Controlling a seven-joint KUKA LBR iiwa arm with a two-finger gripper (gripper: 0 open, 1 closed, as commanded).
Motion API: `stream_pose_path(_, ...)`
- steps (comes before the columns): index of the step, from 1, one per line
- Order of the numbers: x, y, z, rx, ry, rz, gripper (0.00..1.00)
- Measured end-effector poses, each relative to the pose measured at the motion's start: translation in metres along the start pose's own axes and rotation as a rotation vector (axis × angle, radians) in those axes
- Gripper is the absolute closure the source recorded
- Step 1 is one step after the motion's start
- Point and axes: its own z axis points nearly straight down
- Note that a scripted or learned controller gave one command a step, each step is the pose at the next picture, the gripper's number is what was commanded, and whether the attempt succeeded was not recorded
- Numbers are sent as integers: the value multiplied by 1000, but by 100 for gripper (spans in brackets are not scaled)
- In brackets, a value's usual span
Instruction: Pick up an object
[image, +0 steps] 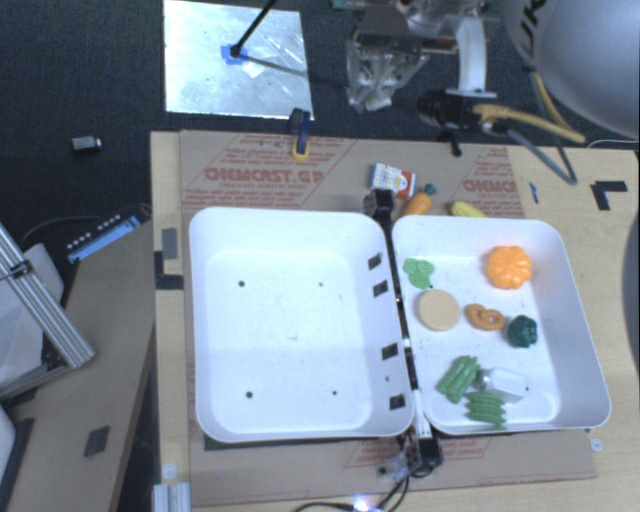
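Right bin (575, 300), near to far — two green bean bundles (470, 390), one white block (508, 383), one dark broccoli (521, 331), one orange ring (486, 317), one tan disc (438, 310), one green leaf (419, 270), one orange pumpkin (509, 267). Beyond, above the bins' far edge, hangs the gripper (378, 85) — its open-or-closed state cannot be told; every object lies nearer the camera than it.

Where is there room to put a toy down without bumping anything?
The left bin has the most room: its whole white floor is bare between its walls. In the right bin, a small bare patch lies along the top edge, between the light green piece and the orange pumpkin. The lower middle is crowded, around the round cracker, pretzel and green beans.
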Motion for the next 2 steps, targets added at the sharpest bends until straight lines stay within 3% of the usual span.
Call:
stream_pose_path(1,18,9,5,0,-1,0,100)
stream_pose_path(2,36,9,-16,-2,0,1,100)
